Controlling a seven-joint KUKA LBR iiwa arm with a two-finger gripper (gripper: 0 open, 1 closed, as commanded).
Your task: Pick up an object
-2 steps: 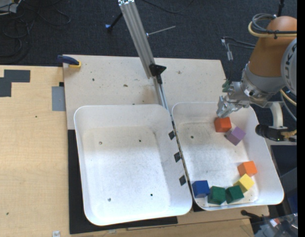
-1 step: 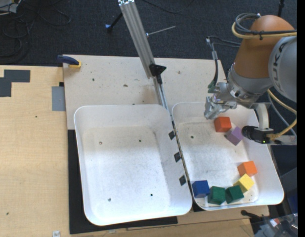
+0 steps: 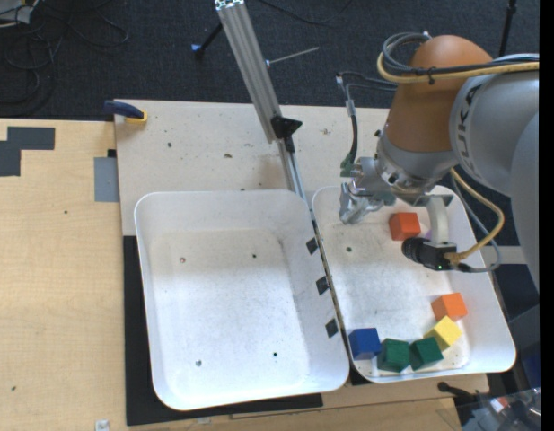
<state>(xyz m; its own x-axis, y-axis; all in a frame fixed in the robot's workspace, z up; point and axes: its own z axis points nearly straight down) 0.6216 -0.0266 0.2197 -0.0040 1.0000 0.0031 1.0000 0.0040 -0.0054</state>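
My gripper (image 3: 353, 205) hangs over the far left corner of the right bin (image 3: 384, 281), under the grey arm with its orange band (image 3: 438, 79). A red-orange cube (image 3: 404, 225) lies just to the gripper's right, apart from it. Along the bin's near edge sit a blue cube (image 3: 364, 341), two green cubes (image 3: 395, 355) (image 3: 426, 351), a yellow cube (image 3: 447, 331) and an orange cube (image 3: 450, 306). I see nothing in the gripper.
The left bin (image 3: 232, 294) adjoins the right one, with black clips along the shared rim. A slanted aluminium post (image 3: 259, 79) rises from the bench behind the bins. A black fitting (image 3: 426, 252) with cables hangs beside the red-orange cube.
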